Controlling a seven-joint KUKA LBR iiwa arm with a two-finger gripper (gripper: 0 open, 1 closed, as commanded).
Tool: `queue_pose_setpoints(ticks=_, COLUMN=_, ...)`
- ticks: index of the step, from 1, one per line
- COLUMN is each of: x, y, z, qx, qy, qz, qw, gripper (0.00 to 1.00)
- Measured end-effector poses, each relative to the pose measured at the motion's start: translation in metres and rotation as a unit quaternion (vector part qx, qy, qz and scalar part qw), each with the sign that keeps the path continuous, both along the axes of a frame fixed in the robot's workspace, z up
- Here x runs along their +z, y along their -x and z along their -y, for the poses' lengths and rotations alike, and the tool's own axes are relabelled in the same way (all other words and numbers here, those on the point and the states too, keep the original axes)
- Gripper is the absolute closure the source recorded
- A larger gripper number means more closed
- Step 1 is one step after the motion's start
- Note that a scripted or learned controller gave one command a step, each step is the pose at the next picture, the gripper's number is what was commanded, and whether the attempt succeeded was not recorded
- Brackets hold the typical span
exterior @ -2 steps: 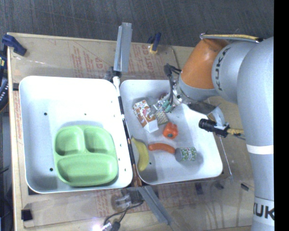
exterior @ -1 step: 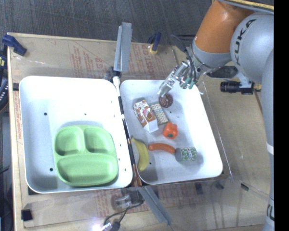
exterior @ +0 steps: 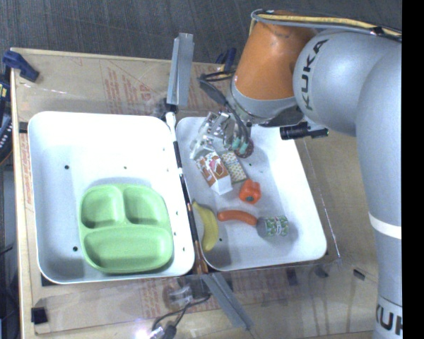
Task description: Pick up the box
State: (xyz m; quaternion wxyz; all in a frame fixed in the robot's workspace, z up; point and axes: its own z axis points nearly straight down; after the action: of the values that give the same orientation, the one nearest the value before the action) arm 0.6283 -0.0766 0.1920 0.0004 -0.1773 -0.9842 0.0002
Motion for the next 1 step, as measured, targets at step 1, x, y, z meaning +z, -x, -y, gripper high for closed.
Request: queue_pose_setpoints(ticks=1, x=0.0056, y=0.0023, z=0.0685, qx=-0.105, qy=0.0006, qz=0.002, qw=0.9944, gripper=1.0)
